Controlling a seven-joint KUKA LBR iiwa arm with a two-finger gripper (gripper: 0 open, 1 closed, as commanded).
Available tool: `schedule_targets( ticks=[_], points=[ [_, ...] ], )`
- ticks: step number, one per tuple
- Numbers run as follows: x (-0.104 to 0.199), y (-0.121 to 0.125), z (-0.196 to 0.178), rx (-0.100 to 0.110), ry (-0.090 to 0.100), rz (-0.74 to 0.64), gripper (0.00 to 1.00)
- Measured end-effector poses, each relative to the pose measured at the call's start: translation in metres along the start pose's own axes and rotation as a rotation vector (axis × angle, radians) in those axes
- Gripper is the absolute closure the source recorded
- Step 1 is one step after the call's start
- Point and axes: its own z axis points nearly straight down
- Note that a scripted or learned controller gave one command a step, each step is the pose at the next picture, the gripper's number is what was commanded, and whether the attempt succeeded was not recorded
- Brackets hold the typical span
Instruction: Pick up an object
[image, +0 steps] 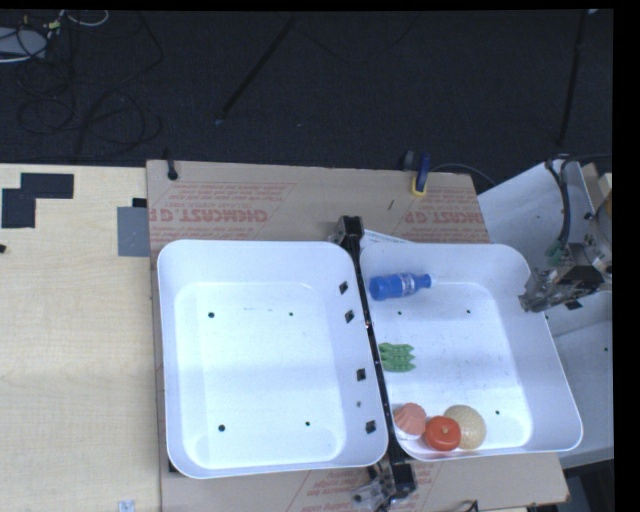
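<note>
Pincer hangs at the right bin's outer rim, fingers unreadable; blue bottle lies well to its left, green pea pod lower left, red tomato and two pale pieces far below.

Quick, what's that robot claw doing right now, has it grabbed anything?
Gripper: at the right bin's right rim; too small and blurred to tell if it grips anything.

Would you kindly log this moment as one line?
gripper: at right bin's right rim, holding nothing seen | right bin: blue bottle, green item, red item
</note>
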Motion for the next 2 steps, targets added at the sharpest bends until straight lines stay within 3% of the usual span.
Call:
schedule_targets(
  ticks=[1, 2],
  points=[
    [0.000, 0.048, 0.093, -0.003, -0.001, 0.001, 1.00],
    [-0.002, 0.086, -0.011, -0.018, -0.006, 0.003, 1.00]
  ],
)
